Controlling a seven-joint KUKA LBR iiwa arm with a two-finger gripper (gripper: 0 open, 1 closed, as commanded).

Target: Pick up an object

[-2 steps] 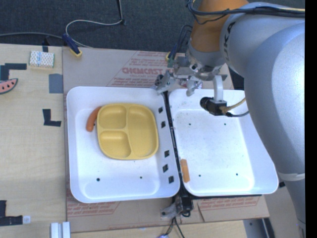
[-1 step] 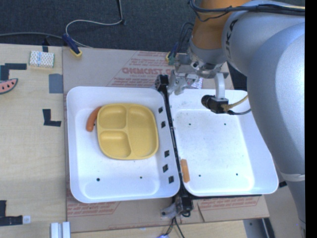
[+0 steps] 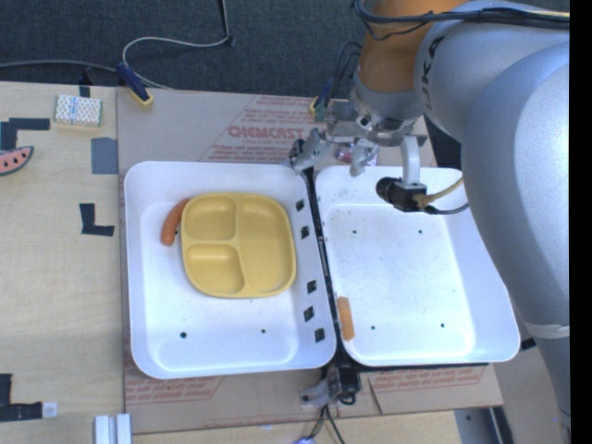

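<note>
On the far left of the bench a small sponge-like block (image 3: pixel 78 110) lies at about ten o'clock from the left bin (image 3: pixel 148 340), with a pink slice-shaped piece (image 3: pixel 16 160) at the view's edge below it. A blue-handled tool (image 3: pixel 135 83) sits at twelve o'clock from that bin's upper left corner, on the end of a thin cable.

Inside the left bin, a yellow divided plate (image 3: pixel 238 244) fills the upper middle. An orange carrot-like stick (image 3: pixel 171 224) lies at nine o'clock from the plate, touching or just beside its rim.

The two bins meet along a dark seam with black clips. In the right bin (image 3: pixel 462 276), a second small orange stick (image 3: pixel 345 318) rests at seven o'clock, tight against the left wall near the seam.

The gripper (image 3: pixel 356 155) hangs at the right bin's eleven o'clock corner, over the upper rim near the seam. Whether its fingers are spread or pressed together I cannot tell; nothing shows between them. A black fitting (image 3: pixel 400 193) with a hose dangles at four o'clock from the gripper. The grey arm (image 3: pixel 518 155) with its orange band (image 3: pixel 407 26) fills the upper right.
</note>
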